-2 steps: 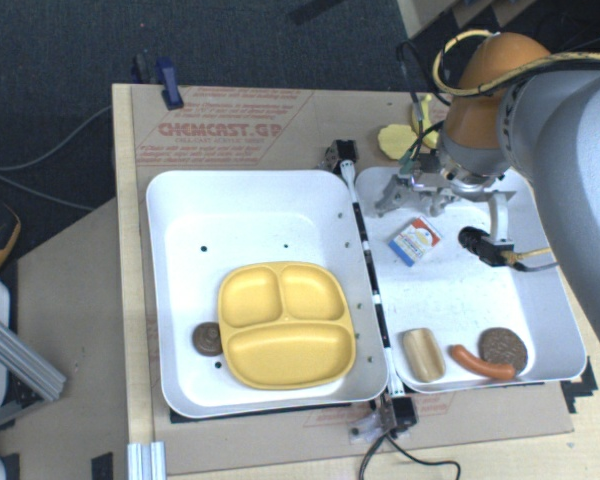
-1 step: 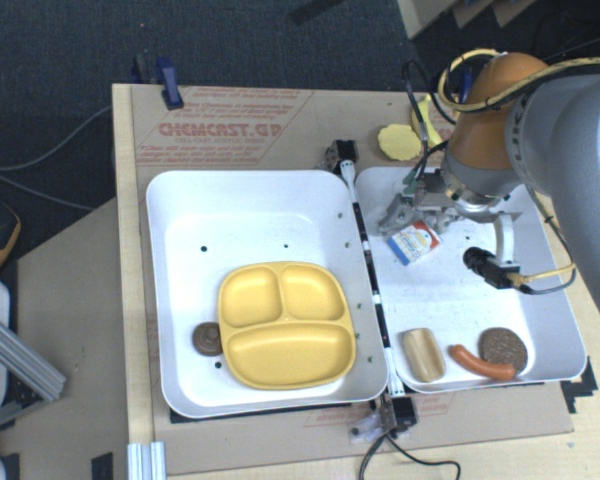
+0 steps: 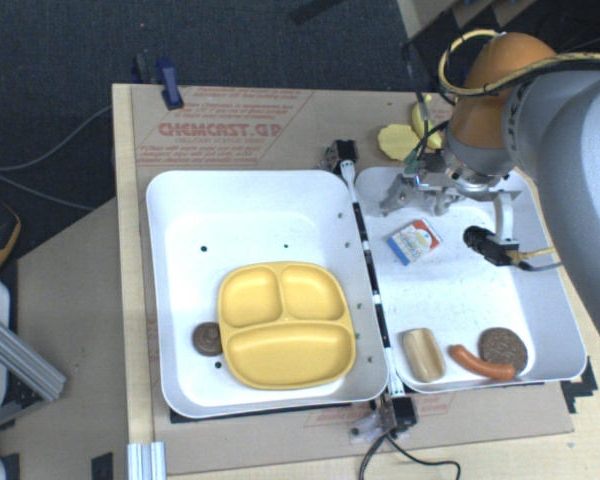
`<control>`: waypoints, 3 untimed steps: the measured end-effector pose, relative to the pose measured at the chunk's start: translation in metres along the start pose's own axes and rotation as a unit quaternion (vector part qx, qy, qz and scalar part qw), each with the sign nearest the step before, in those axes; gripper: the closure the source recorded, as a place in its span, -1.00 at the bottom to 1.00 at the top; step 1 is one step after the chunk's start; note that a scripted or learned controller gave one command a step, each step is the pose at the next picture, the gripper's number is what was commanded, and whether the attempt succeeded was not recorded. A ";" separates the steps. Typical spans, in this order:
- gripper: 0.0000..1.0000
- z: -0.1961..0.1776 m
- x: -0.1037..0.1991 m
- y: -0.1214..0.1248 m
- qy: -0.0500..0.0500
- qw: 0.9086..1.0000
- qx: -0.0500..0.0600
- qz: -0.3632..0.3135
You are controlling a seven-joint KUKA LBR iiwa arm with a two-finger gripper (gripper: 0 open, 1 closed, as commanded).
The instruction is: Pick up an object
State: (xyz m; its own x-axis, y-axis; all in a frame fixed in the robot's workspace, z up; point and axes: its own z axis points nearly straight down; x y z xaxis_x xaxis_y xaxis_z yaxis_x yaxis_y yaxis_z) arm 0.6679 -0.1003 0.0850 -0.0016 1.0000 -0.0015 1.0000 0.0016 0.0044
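Pincer [image 3: 420,190] hangs low over the far end of the right bin [image 3: 540,313]; can't tell whether it's released or clenched, and nothing visibly sits in it. Judging by that, pick not done yet — no object lifted.

Scene, big to small:
- table [image 3: 130,268], cardboard-topped, carrying both bins.
- left bin [image 3: 180,218]: yellow divided plate [image 3: 283,323] in the near half, small brown disc [image 3: 208,339] touching the plate's left edge.
- right bin: blue-and-white carton [image 3: 414,241] just beside and below the pincer, likely the closest candidate. Near end holds a tan bun [image 3: 424,355], a red sausage [image 3: 481,364] and a brown patty [image 3: 504,347], sausage touching the patty.
- yellow lump [image 3: 397,140] outside the bin at its far edge, behind the pincer.

Left to do: descend on a target, close, lift clear. Carton lies flat, so the grasp looks marginal.
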 end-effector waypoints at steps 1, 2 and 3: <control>-1.00 0.000 0.008 -0.001 0.001 1.000 0.002 0.000; -1.00 0.000 0.009 -0.007 0.001 1.000 0.003 0.001; -1.00 0.000 -0.004 -0.038 0.001 1.000 0.004 0.002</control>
State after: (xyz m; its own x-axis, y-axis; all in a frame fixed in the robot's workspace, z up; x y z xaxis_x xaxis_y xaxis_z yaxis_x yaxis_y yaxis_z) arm 0.6295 -0.1047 0.0847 0.0022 1.0000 0.0002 1.0000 -0.0022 -0.0044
